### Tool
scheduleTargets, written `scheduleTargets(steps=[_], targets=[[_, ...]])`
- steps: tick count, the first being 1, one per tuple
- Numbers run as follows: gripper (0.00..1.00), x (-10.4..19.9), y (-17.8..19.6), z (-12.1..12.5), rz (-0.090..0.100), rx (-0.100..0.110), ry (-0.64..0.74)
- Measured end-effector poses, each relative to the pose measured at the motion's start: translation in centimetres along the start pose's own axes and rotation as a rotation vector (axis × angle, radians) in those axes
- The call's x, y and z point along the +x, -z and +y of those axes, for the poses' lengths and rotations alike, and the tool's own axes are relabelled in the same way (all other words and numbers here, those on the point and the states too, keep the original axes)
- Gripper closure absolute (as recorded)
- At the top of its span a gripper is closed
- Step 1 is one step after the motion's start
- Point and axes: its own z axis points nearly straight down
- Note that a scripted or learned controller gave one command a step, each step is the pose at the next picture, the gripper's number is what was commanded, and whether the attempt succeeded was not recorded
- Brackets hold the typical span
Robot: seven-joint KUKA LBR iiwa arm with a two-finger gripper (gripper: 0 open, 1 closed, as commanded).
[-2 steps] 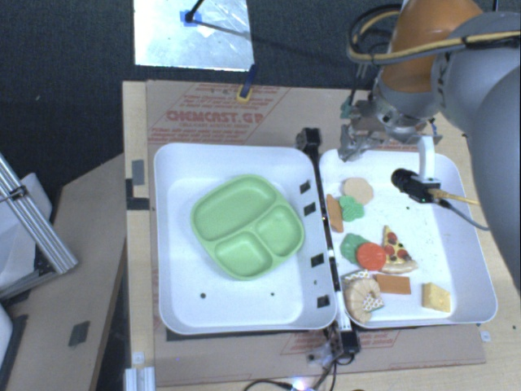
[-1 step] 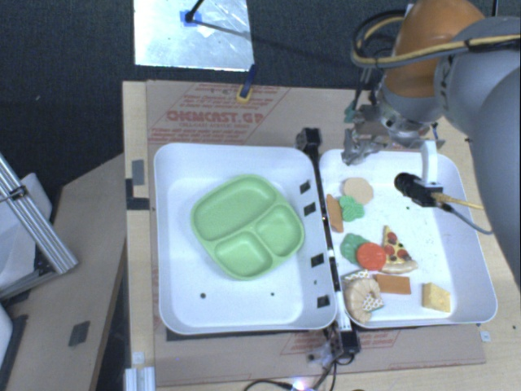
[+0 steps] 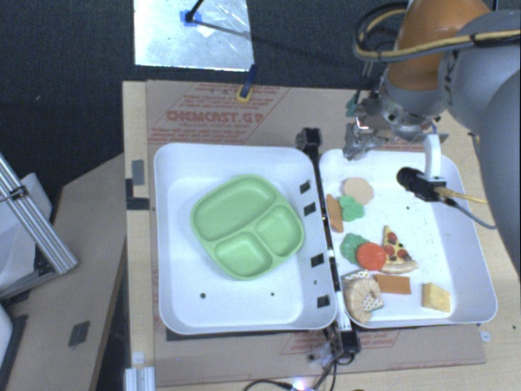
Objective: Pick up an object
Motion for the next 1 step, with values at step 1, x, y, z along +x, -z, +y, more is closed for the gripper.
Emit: scheduleTargets(steps=[1], targets=[[1.0,-0.93,-0.8,-1.65,-0.001,0.003,-0.004]])
